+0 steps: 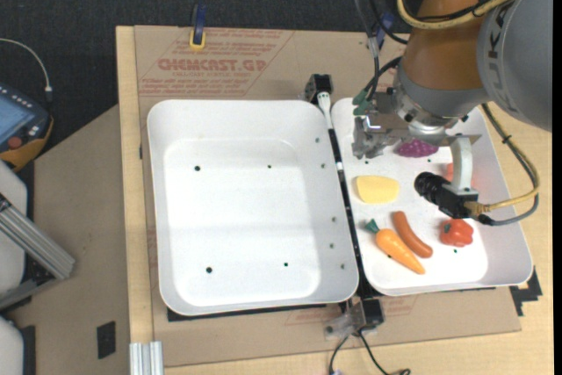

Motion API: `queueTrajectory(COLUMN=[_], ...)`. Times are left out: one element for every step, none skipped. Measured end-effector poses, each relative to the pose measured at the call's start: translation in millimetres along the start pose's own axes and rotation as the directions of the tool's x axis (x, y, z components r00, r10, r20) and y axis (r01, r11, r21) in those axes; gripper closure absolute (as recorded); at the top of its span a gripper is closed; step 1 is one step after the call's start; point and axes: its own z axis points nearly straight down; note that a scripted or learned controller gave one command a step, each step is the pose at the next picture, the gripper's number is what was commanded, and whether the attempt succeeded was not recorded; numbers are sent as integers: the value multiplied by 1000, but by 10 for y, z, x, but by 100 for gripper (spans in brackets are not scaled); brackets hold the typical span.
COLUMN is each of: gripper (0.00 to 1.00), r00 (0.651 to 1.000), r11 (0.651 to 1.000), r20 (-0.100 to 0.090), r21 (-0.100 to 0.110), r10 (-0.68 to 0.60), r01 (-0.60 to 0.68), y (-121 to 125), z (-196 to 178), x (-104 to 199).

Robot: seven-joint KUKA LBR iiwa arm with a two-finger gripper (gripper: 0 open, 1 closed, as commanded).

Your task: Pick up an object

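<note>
Two shallow white plastic bins sit side by side on a brown cardboard sheet [219, 57] printed with red lettering. The landmark is the right white bin [509, 263]; the left white bin [241, 206] adjoins it along a shared black edge. My two-finger metal gripper [373, 145] hovers over the far left part of the right white bin, hung from my grey arm with its orange band [452, 4]. I cannot tell how my jaws stand. Inside the right white bin lie five toy foods. A purple grape cluster [415, 148] lies just beside my gripper, toward the far side. A pale yellow rounded piece [376, 187] lies near the bin's left wall. An orange plastic carrot [397, 248] and a red-brown sausage [411, 234] lie side by side near the front. A red tomato-like piece [457, 232] lies toward the right.
</note>
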Motion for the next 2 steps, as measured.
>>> queueTrajectory(gripper=[100, 100], r00=[1000, 1000], r11=[1000, 1000], r20=[1, -2], r21=[8, -2], r10=[8, -3], r01=[-8, 2], y=[-156, -476], z=[1, -695], x=[-304, 279])
